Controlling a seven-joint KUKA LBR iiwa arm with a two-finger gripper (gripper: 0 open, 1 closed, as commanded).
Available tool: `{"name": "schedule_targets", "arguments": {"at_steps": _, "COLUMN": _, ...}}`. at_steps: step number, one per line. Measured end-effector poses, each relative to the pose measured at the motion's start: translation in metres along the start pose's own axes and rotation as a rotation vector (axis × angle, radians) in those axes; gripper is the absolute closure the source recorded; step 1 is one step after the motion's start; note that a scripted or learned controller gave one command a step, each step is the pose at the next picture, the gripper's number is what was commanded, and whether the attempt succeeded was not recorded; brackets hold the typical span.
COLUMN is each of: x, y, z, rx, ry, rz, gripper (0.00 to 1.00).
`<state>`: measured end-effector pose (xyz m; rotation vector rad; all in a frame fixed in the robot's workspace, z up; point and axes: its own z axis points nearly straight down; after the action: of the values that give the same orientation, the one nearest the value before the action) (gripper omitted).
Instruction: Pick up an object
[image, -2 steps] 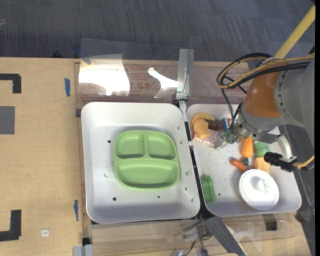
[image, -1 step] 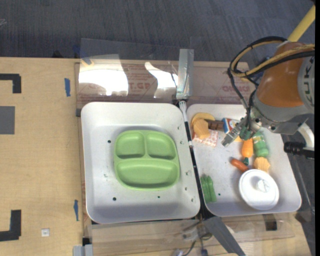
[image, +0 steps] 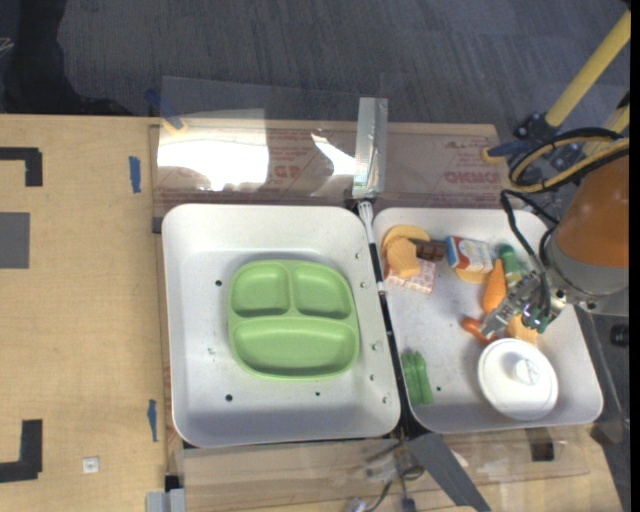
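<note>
Right bin (image: 570, 330) on bench: am hovering jaws (image: 520, 308) over orange carrot (image: 494, 287). Jaw opening: cannot tell. Carrot looking light, slick; gripping mid-body.

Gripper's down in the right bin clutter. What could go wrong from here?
1. The gripper sits among tightly packed items, an orange carrot-like piece and a small red piece, so it may nudge them aside or grab two.
2. The white bowl lies just below it; a lift or sweep could knock it.
</note>
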<state>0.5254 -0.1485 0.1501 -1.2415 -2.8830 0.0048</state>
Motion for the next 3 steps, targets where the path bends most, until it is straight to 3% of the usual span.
{"name": "schedule_targets", "arguments": {"at_steps": 1, "x": -0.031, "y": -0.057, "z": 0.049, "rx": -0.004, "ry": -0.003, "rz": -0.308, "gripper": 1.00}}
{"name": "schedule_targets", "arguments": {"at_steps": 2, "x": -0.024, "y": -0.084, "z": 0.000, "rx": -0.006, "ry": -0.006, "rz": 0.023, "gripper": 1.00}}
{"name": "schedule_targets", "arguments": {"at_steps": 3, "x": -0.026, "y": -0.083, "z": -0.003, "rx": -0.009, "ry": -0.012, "rz": 0.022, "gripper": 0.00}}
